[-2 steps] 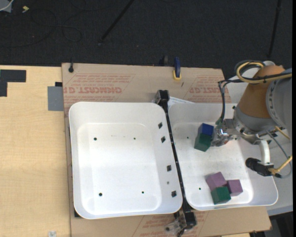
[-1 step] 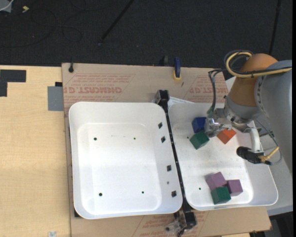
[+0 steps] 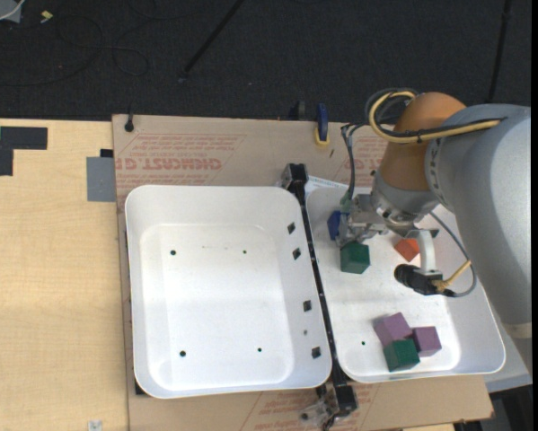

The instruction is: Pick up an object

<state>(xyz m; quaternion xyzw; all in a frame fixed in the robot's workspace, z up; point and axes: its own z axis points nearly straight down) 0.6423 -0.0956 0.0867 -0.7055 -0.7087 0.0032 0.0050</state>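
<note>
My gripper [image 3: 357, 233] reaches down into the right bin [image 3: 484, 353] near its far left side, below the orange-banded wrist. A dark green cube [image 3: 355, 259] lies right at the gripper's tip, touching or nearly touching it; whether it is gripped is unclear. A small blue piece [image 3: 335, 226] sits just left of the gripper. An orange block [image 3: 407, 250] lies to its right, partly hidden by the arm's cabling.
Two purple blocks [image 3: 393, 327] [image 3: 427, 339] and a second green block [image 3: 401, 356] cluster at the right bin's near end. The left bin [image 3: 141, 241] stands beside it, with a black divider [image 3: 310, 268] between the two. The grey arm covers the right bin's far right.
</note>
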